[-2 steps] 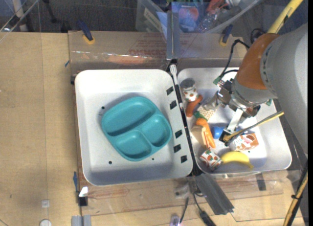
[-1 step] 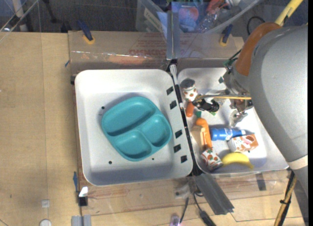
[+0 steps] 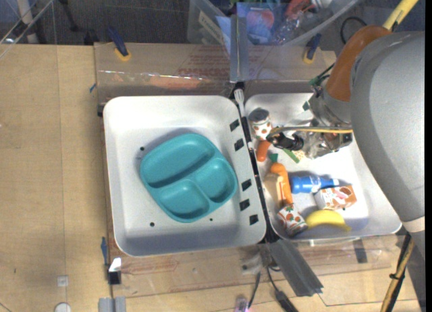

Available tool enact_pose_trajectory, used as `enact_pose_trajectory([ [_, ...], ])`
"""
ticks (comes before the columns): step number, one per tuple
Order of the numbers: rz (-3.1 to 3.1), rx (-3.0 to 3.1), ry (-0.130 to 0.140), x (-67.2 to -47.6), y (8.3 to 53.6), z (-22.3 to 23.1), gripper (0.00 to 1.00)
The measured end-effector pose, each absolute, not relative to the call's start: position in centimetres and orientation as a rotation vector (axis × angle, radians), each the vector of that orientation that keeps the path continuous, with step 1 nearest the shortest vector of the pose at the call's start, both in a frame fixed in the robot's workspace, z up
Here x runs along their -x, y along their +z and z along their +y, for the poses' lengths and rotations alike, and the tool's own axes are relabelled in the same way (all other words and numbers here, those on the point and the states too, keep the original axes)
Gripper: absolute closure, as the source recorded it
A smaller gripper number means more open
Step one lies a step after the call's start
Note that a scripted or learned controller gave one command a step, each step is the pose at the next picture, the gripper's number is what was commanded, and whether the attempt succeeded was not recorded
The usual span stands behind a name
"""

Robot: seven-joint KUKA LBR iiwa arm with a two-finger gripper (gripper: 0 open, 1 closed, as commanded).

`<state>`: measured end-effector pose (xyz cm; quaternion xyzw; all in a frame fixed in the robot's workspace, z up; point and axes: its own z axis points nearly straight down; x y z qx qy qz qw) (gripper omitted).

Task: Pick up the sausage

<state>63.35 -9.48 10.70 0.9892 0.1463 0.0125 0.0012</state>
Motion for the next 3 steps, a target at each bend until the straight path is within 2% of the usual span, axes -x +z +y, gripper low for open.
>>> enact_pose_trajectory([
  [1, 1.068, -2.954, -0.001, -60.6, 23.2, -12.1, 1.00],
  [2, 1.069, -2.954, -0.002, -60.6, 23.2, -12.0, 0.00],
  [3, 0.656, -3.077, -0.009, -58.9, 18.3, -5.8, 0.00],
])
